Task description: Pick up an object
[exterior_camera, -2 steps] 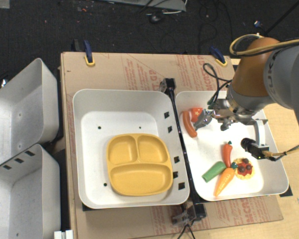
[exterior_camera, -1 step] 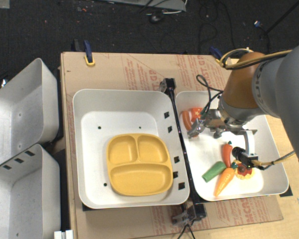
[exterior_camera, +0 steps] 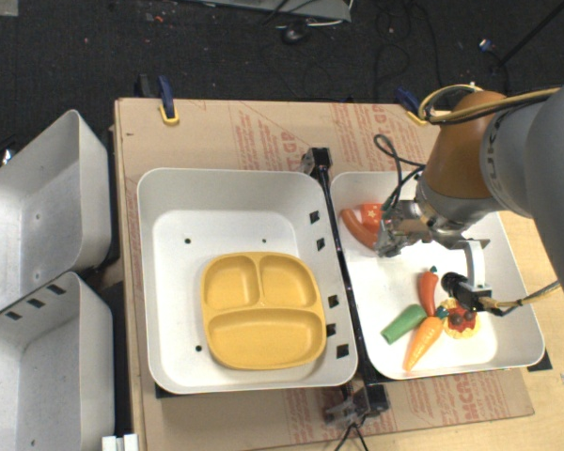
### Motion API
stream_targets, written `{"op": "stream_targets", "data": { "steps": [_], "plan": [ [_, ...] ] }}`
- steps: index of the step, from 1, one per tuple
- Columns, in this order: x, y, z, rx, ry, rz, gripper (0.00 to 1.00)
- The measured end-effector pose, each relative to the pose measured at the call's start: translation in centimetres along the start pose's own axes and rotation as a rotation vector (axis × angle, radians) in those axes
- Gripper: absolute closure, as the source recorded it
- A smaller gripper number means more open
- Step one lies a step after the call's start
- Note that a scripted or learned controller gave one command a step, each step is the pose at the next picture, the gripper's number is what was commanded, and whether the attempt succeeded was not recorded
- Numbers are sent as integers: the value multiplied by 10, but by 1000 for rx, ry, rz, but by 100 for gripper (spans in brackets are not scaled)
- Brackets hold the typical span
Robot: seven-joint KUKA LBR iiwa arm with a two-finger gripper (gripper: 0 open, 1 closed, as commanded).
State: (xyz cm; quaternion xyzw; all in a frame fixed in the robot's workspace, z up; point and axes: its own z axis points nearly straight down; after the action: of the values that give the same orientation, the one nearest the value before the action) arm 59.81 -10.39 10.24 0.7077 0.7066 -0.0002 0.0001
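In the right bin (exterior_camera: 517, 350) lie a red toy fruit (exterior_camera: 362, 224) near the left wall, a red chili (exterior_camera: 429, 291), a green piece (exterior_camera: 402, 323), an orange carrot (exterior_camera: 423, 342) and a small red and yellow item (exterior_camera: 462, 319). My gripper (exterior_camera: 390, 236) hangs low over the bin's upper left part, right beside the red fruit. The grey arm with its orange band (exterior_camera: 461, 153) hides the bin's back.
The left bin (exterior_camera: 160, 280) holds a yellow divided plate (exterior_camera: 261, 310). A black divider (exterior_camera: 336, 261) runs between the two bins. White containers (exterior_camera: 38, 252) stand off the bench at the left. Cables trail over the right bin's right side.
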Motion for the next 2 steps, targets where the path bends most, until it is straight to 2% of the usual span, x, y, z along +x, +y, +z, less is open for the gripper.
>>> {"op": "stream_targets", "data": {
  "steps": [2],
  "plan": [
    [2, 1, -88, -4, 0, -4, 100]
  ]
}}
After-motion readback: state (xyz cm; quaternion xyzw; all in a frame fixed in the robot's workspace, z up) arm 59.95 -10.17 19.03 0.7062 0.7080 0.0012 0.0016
